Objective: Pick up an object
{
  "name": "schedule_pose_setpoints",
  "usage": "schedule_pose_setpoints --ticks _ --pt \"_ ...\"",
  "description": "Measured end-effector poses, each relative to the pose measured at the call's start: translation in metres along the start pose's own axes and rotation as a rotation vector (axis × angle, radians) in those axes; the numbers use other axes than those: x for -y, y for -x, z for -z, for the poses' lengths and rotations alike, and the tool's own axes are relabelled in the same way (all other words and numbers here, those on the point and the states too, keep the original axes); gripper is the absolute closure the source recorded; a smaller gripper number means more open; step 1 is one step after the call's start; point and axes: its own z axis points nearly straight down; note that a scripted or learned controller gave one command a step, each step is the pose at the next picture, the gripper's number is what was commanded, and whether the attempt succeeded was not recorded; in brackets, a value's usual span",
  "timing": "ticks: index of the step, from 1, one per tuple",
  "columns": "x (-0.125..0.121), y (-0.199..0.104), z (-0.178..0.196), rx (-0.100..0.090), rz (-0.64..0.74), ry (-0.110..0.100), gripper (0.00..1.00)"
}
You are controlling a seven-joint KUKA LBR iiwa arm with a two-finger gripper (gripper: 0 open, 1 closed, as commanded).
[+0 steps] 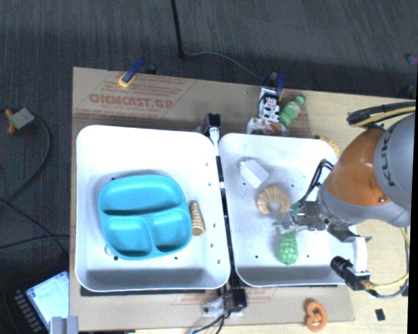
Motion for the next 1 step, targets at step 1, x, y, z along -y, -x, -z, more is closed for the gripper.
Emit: schedule_pose_setpoints --ticks 1 --pt "-0.0845 -0.0450 0.1436 -0.004 0.004 -0.007 1.00"
